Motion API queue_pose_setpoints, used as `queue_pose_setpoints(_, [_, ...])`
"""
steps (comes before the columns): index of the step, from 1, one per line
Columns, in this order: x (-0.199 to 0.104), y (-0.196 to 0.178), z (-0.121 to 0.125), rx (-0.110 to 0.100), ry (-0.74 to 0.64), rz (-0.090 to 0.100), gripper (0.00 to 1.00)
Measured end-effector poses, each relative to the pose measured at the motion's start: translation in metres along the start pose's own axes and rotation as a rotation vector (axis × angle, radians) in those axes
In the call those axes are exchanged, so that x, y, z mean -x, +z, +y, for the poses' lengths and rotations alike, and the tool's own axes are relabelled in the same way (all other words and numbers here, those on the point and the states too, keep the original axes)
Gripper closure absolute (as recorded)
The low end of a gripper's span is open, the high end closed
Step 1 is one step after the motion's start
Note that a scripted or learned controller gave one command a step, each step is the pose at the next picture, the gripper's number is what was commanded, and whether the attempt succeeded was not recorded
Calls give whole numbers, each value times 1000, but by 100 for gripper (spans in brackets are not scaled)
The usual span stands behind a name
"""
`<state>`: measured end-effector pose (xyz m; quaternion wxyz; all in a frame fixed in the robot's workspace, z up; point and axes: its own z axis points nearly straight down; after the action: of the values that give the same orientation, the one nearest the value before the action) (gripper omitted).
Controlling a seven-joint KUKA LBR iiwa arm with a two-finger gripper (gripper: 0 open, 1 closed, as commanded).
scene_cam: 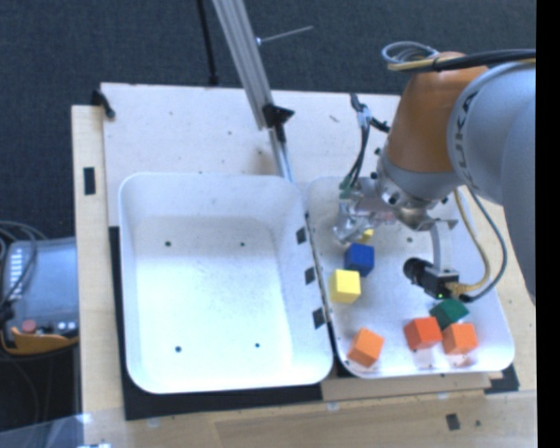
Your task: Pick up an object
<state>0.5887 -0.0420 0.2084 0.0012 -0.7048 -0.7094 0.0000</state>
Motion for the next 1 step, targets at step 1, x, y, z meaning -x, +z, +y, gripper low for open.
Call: queue_pose_setpoints(1, [-50, 4, -6, -2, 0, 0, 100])
